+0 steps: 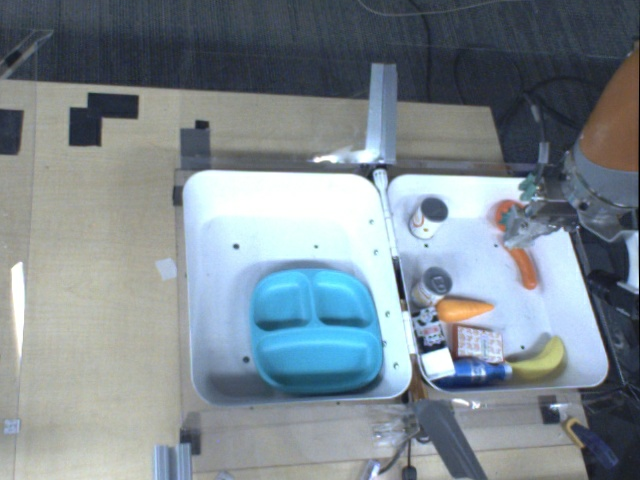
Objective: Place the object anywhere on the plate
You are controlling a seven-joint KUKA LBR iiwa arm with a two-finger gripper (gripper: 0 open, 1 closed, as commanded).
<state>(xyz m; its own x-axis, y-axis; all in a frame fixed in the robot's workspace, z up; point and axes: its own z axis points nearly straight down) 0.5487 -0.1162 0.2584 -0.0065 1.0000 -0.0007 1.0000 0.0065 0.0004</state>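
One pair of jaws (pixel 522 220), at the end of the grey arm (pixel 600 183) reaching in from the right, hangs low over the upper right part of the right bin (pixel 596 343). Whether the jaws are wide or narrow I cannot tell; the metal there is too small and blurred. An orange-red hot dog toy (pixel 526 267) lies just below them on the bin floor, slanting down to the right, and a small orange-red piece (pixel 503 211) sits just to their left; whether either touches the jaws cannot be made out.

Further left in the same bin stands a small round can (pixel 431 213), with a second small can (pixel 436 283) below it. Beside that one a carrot (pixel 464 309) lies with its tip pointing right. Below the carrot are a small patterned box (pixel 479 343), a blue bottle (pixel 477 373) lying flat, and a banana (pixel 535 359) curved along the lower right corner.

The left bin (pixel 215 268) holds the blue plate (pixel 317 330), a divided tray with three compartments, resting in its lower half, well apart from the jaws. Both bins sit side by side on the pale wooden surface (pixel 90 298).
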